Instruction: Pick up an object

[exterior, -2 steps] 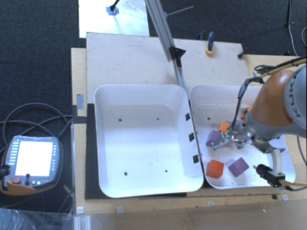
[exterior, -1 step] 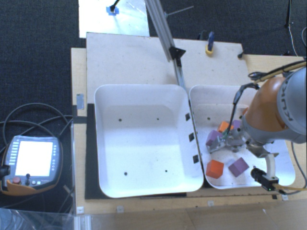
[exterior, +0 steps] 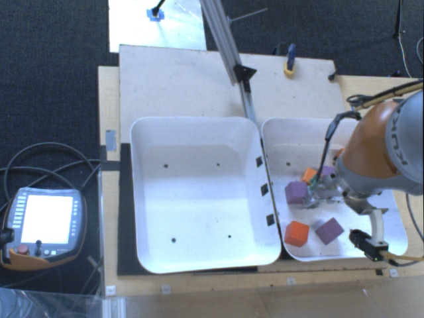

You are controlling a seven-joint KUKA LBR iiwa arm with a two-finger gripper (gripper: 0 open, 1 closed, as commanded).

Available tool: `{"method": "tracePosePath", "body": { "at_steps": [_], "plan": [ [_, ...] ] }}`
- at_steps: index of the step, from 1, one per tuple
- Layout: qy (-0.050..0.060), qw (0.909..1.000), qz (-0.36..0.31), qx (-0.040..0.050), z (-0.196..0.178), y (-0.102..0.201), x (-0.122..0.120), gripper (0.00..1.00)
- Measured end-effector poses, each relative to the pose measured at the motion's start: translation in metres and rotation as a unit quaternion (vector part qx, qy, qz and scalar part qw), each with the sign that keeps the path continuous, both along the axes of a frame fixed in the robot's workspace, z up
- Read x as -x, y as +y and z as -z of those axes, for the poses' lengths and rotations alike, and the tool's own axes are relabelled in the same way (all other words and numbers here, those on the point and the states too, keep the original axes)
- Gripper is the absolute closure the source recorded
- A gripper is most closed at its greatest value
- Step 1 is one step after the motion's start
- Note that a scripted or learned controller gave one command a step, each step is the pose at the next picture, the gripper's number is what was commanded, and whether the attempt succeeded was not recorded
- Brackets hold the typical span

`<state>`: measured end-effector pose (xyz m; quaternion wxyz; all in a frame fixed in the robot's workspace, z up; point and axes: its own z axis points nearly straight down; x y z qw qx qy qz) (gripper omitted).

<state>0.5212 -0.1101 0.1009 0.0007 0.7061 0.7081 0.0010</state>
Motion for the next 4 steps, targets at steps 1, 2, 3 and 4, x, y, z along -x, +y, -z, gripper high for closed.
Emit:
{"method": "tracePosePath", "body": {
  "at_steps": [1,2,3,4],
  "plan": [
    [-0.003,1.0000,-0.001,0.0007,-0.058,0.007,-0.009,1.00],
    [-0.003,1.0000,-0.001,0.0011,-0.107,0.001,-0.019,1.00],
    [-0.002,1.0000,-0.001,0.0009,-0.149,0.001,-0.021,1.00],
    [-0.001,1.0000,-0.004,-0.0009,-0.156,0.058,-0.027,1.00]
  ]
}}
